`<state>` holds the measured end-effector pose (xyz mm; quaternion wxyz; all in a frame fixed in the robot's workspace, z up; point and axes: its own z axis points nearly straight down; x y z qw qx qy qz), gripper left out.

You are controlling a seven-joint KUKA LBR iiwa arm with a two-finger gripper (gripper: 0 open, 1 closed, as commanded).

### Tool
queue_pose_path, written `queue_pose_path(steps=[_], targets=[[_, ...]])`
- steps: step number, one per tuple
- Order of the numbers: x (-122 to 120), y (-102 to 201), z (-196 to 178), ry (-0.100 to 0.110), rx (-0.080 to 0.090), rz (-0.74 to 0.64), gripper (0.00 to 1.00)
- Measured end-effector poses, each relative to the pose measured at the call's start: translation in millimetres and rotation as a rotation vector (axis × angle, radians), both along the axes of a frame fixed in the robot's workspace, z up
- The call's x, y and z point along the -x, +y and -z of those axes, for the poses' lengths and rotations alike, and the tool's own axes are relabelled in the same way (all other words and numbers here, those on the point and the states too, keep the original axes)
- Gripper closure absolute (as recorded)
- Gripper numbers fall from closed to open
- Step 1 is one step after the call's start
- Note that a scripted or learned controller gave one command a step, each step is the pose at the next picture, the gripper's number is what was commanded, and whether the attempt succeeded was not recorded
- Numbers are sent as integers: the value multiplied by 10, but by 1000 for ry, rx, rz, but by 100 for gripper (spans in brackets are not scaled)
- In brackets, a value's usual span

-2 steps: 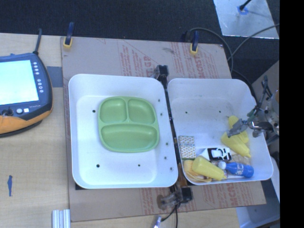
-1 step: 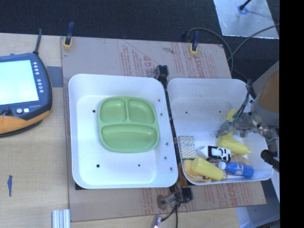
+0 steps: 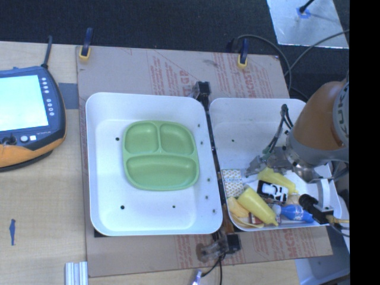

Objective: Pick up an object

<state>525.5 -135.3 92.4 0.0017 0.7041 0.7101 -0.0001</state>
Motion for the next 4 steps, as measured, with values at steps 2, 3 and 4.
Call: queue_pose_path(steps=[2, 3, 4], targets=[[-215, -764, 4, 4, -3, 5, 0], [-215, -767, -97, 4, -4, 4, 100], [-265, 68, 4, 3, -1, 1, 100]])
